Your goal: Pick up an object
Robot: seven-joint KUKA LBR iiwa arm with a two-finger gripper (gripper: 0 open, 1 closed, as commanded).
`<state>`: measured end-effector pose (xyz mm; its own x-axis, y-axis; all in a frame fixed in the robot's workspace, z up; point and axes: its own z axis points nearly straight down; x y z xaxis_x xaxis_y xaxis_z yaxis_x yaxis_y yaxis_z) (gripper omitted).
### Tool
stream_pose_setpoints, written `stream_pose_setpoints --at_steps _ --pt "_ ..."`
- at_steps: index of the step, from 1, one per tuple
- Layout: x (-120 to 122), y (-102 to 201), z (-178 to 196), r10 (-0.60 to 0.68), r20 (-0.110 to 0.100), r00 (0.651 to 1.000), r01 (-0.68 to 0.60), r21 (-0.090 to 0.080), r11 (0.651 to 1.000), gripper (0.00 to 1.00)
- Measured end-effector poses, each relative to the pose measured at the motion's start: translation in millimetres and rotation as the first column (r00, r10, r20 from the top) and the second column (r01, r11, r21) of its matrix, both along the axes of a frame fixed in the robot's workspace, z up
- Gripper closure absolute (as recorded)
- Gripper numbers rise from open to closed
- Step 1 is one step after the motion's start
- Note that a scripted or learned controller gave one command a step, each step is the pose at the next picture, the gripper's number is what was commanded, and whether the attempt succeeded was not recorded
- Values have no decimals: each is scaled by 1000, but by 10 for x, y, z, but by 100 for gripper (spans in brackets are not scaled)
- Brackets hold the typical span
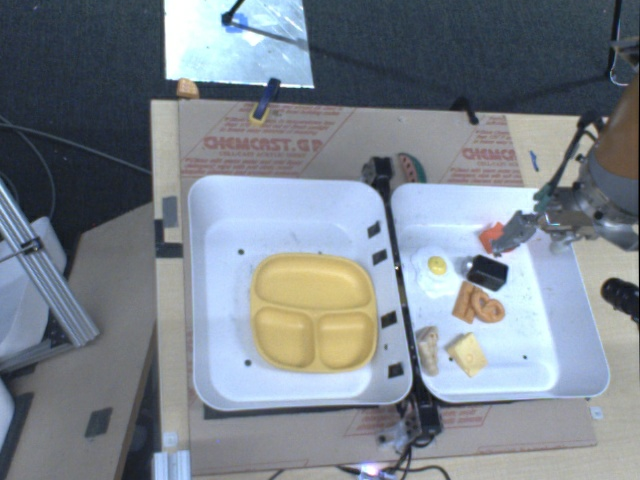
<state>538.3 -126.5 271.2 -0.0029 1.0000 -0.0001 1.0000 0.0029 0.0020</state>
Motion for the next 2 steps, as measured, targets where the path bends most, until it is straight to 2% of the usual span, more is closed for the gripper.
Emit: stream_pose_setpoints --at_steps 1,2 --pt "313 1311 167 11 4 1000 -11 3 1000 0" --pt "-158 1777 -919 5 -10 1000 -5 3 1000 0"
